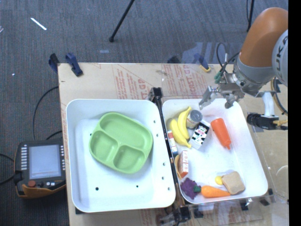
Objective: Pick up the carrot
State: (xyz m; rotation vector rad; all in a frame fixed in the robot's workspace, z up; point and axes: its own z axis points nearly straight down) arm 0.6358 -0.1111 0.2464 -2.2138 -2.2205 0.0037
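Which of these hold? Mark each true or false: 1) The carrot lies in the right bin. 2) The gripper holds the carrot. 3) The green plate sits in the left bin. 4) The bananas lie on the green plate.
1) True. The carrot lies near the front edge of the right bin, beside the bread slice.
2) False. The gripper is open above the bin's far edge, apart from the carrot.
3) True. The green plate sits in the left bin.
4) False. The bananas lie in the right bin.
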